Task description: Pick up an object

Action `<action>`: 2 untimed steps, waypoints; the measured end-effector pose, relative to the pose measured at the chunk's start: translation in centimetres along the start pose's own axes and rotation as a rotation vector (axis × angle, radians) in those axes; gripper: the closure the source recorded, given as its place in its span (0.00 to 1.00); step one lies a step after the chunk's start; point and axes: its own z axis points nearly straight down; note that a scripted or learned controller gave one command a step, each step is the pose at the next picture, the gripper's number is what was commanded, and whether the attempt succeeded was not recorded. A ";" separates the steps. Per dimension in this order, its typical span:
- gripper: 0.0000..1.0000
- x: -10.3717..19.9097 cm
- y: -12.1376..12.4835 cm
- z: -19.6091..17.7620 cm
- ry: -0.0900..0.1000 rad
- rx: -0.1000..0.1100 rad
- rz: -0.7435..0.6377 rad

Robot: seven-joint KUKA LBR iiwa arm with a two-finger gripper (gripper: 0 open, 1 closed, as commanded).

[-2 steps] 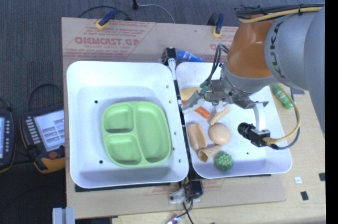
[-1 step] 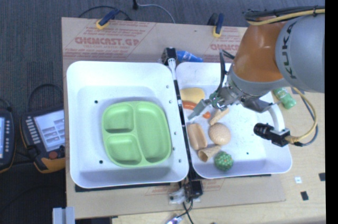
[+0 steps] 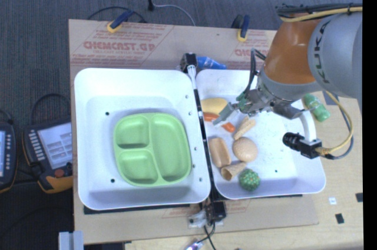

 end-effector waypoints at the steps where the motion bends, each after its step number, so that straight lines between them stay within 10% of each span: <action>1: 0.00 -4.4 -1.5 7.5 0.001 0.003 -0.072; 2: 0.00 -6.0 4.9 9.6 -0.004 -0.007 -0.141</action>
